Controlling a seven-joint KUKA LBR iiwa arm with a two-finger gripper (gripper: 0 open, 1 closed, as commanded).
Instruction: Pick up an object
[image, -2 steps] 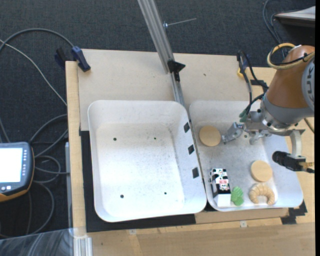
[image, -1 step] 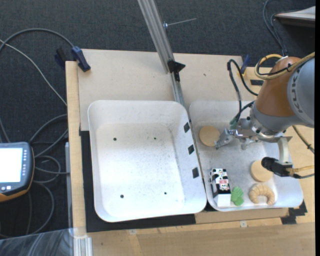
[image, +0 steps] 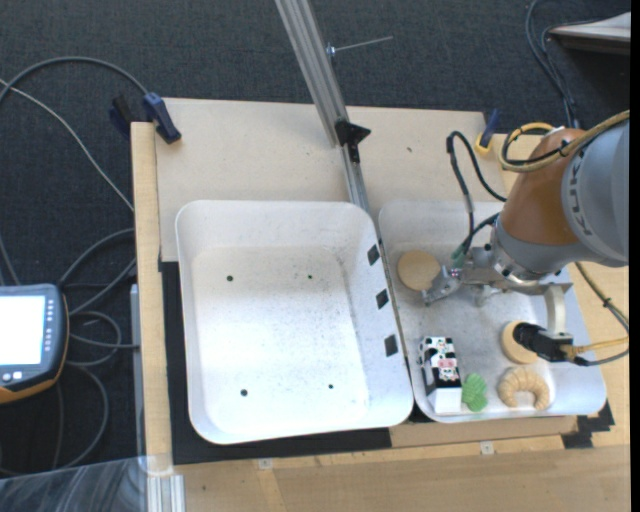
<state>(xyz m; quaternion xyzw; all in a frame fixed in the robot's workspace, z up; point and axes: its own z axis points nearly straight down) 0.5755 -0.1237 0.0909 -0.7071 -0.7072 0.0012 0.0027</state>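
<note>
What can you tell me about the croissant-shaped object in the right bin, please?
The croissant is a pale tan, curved piece with ridged segments, looking like a plastic or foam toy pastry. It lies flat in the near right corner of the right bin, its ends pointing toward the near rim. A green object lies just to its left, apart or barely touching; I cannot tell which. A round tan piece sits just behind it. The claw is not on it.
</note>
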